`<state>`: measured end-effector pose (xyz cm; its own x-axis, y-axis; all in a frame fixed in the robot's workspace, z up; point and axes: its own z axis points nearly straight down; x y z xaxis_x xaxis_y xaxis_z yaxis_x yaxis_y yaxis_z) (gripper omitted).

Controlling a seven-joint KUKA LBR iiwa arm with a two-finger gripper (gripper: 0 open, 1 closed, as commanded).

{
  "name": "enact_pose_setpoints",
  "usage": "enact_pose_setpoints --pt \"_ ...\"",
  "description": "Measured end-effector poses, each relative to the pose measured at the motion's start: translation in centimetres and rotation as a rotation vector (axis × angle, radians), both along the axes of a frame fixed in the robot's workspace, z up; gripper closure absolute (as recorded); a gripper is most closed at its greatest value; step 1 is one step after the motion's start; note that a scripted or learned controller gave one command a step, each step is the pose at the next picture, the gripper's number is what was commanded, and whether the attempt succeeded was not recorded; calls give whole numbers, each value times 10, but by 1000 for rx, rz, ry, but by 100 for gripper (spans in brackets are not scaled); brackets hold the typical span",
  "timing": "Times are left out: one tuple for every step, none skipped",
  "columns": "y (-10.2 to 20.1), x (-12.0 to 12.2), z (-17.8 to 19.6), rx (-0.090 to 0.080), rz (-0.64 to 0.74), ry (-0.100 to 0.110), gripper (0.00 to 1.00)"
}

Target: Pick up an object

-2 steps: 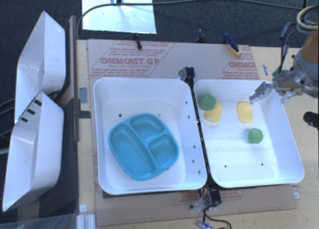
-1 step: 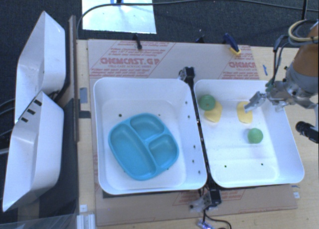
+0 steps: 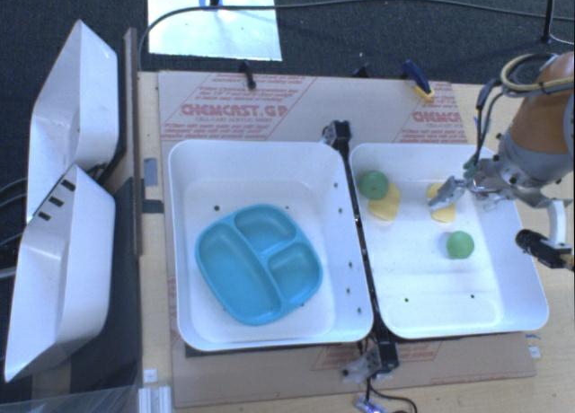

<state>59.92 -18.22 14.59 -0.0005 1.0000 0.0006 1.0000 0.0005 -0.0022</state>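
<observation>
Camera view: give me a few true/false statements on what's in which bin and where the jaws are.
1. The blue divided plate lies in the left bin. True.
2. The right bin holds two green balls. True; the other green ball lies nearer the bin's middle.
3. The gripper is over the left bin. False; it is over the right bin, by a yellow piece near the far side.
4. The green ball near the divider sits apart from everything. False; it rests against another yellow piece.
5. The blue divided plate has food in its compartments. False; its compartments look bare.
</observation>
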Motion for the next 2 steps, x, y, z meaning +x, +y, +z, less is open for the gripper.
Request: enact_pose_setpoints --pt "4 -1 -62 0 0 1 0" --pt "3 0 -48 -1 0 -4 100"
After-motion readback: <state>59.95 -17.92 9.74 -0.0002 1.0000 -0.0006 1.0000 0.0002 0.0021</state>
